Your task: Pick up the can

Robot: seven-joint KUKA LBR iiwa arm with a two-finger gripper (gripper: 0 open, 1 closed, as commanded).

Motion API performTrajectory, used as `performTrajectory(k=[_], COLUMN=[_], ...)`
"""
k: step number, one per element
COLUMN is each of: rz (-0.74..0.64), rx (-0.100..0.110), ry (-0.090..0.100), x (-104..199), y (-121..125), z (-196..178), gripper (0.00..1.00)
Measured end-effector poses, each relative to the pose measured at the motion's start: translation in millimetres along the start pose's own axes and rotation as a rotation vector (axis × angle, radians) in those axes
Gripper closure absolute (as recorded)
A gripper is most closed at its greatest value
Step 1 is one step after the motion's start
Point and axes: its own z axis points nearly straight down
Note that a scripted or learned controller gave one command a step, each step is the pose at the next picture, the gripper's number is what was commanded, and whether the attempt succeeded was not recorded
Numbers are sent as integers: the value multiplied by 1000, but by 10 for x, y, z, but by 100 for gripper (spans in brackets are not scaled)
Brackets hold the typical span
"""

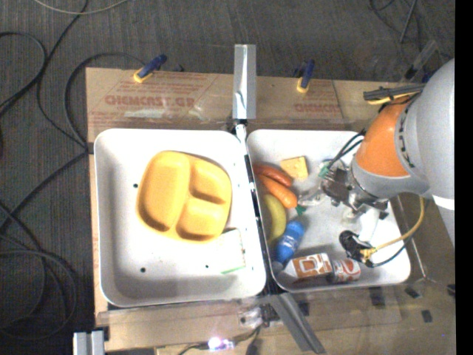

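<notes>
The can [324, 268] lies on its side along the near wall of the right bin [403, 276], an orange-and-white label facing up and a reddish end pointing right; being down flat and pressed toward the wall, it probably offers a grasp only across its round body from above. Just to its left a blue bottle [289, 241] leans in at a slant, its lower end close to the can's left end, so that side looks crowded; beyond the bottle sit a banana [274, 214], two orange sausage-like pieces [275, 185] and a yellow block [295, 166] against the dividing wall. The gripper [347, 196] hangs over the middle of the right bin, behind the can and apart from it, with a black and yellow cable [369, 248] looping below; whether it is spread or closed I cannot tell, and nothing shows in its grasp. The left bin [118, 272] carries a yellow divided tray [185, 196], well apart from the can.
</notes>
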Motion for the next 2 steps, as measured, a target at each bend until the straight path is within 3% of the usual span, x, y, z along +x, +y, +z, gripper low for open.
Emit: performTrajectory(k=[1, 2], rz=[174, 171], rx=[2, 9], ry=[-4, -10], x=[-73, -77], y=[693, 684], z=[3, -51], gripper=[0, 100])
